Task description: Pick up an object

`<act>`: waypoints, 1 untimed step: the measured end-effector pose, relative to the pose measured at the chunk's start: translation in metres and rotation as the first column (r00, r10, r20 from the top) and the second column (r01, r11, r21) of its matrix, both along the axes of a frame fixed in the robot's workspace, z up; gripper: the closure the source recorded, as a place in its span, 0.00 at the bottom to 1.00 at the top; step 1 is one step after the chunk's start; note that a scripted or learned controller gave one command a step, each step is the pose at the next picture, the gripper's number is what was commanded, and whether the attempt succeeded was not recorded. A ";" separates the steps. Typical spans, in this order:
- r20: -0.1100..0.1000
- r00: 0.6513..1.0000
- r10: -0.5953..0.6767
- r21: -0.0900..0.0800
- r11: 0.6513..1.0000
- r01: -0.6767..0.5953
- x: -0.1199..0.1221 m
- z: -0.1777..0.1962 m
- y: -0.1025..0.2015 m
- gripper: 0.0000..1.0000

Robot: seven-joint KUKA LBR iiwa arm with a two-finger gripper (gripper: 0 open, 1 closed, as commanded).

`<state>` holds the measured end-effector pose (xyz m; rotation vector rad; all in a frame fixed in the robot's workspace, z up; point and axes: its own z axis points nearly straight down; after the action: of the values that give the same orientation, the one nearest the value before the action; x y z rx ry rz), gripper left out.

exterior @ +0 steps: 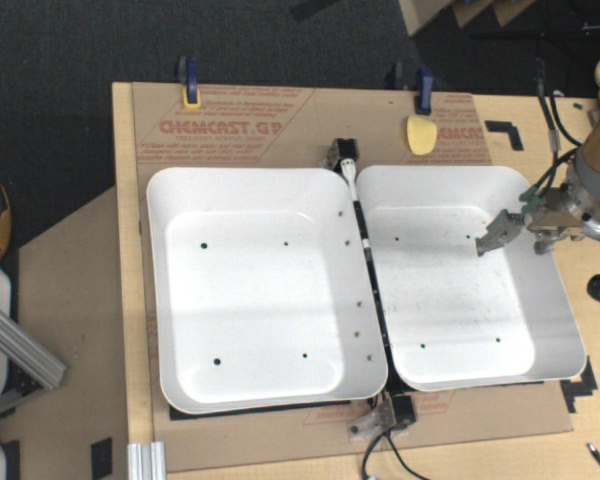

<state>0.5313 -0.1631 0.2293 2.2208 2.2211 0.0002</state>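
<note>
Bins sit side by side on a brown board (240, 118) that covers the bench: the left bin (156, 268) and the right bin (552, 303), both white and shallow, their inner rims almost touching. A thin black strip (364, 253) runs along the seam between them, from a small black fitting (342, 152) at the far end to a cable (384, 426) at the near edge of the board.

We see the arm (592, 178) coming in over the right edge of the board, with dark wires hanging along it. Its gripper (494, 236) reaches past the right rim of the right bin and hangs above the far right part of that bin's floor, angled down and toward the seam. We cannot tell whether the gripper is spread or pressed together; from this slant it reads as one grey wedge. We see nothing pinched in it.

We cannot tell where the object to pick up is. The floors of both bins show small dark dots, and the right one also has fine specks.

At the far edge of the board, a blue clamp (189, 74) stands behind the left bin. A second clamp (424, 88) stands behind the right bin, with a yellow pad (421, 135) just beyond that bin's far rim.
</note>
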 end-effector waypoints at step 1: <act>0.019 1.000 0.005 -0.002 1.000 -0.005 -0.019 0.145 0.038 0.00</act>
<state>0.5123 -0.1255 0.3745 2.2045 2.2165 0.0181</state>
